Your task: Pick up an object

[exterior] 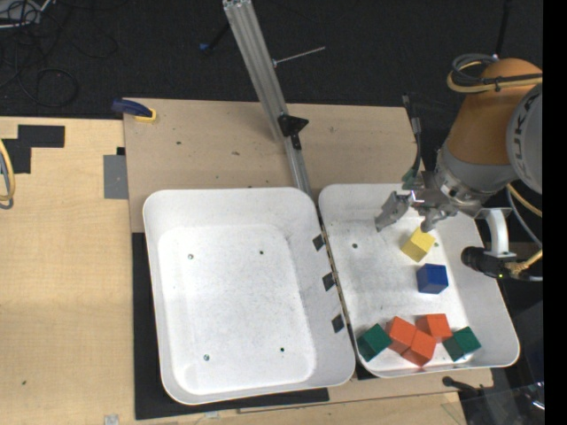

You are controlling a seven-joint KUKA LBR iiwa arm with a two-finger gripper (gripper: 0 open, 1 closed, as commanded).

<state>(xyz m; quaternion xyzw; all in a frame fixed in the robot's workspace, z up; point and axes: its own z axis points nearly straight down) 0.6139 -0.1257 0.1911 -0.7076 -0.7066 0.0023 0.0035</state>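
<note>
My gripper (411, 215) hangs over the back part of the right bin (368, 204), open, with one grey finger (389, 212) spread out to the left. Nothing sits between the fingers. A yellow cube (417, 244) lies tilted on the bin floor just in front of the gripper, close to its right finger. A blue cube (432, 278) rests a little nearer the front. Along the front wall, orange blocks (415, 336) cluster between two green cubes (374, 340) (462, 342).
The left bin (232, 295) lies beside the right one, with black clips (326, 280) on the shared edge. A slanted aluminium rail (264, 78) rises behind the bins. The arm's orange band (487, 122) and cables (500, 264) crowd the right side.
</note>
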